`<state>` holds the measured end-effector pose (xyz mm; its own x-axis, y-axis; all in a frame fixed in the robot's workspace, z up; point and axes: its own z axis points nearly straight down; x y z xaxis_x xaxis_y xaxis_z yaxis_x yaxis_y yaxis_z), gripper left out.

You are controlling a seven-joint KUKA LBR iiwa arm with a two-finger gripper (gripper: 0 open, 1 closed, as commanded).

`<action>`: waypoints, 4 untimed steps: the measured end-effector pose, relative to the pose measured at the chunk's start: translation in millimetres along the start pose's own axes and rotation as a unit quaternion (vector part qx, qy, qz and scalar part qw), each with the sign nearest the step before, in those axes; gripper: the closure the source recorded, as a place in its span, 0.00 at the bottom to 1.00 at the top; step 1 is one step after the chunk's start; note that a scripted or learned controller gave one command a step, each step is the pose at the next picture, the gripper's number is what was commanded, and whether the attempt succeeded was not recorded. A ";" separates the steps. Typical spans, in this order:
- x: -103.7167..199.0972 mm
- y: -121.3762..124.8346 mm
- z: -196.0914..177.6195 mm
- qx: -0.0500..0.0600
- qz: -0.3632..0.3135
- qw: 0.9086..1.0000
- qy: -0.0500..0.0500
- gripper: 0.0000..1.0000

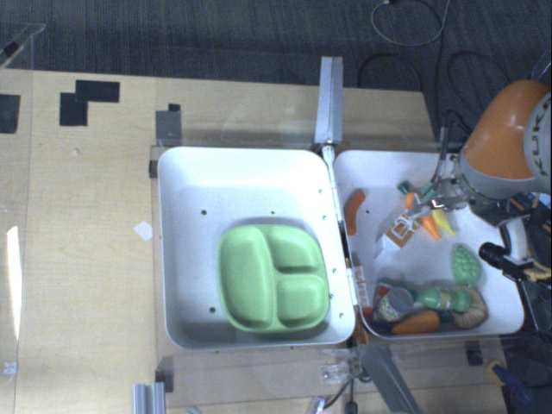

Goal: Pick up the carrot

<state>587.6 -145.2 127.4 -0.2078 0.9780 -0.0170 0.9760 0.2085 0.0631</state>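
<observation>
The gripper (429,207) hovers over the carrot (429,224) near the right bin's (514,322) back edge; finger state unclear, carrot apparently not lifted.

This is a robotics lab or test cell, not a home. A pale wooden bench (78,257) stands on dark carpet (172,15) and bears two white bins (172,231) fixed with metal brackets (330,102). Black tape marks (86,97) sit on the bench, loose cables (414,24) trail over the carpet, and a grey and orange industrial arm (509,136) reaches in.
</observation>
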 end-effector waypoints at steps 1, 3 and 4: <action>45.7 26.1 -97.5 0.028 0.029 0.999 0.007 1.00; 32.5 41.1 -92.0 0.027 -0.088 0.996 0.010 1.00; 32.5 40.9 -91.8 0.027 -0.088 0.996 0.010 0.00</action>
<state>614.8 -104.6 221.0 -0.3776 0.9260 -0.0038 0.9259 0.3776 0.0072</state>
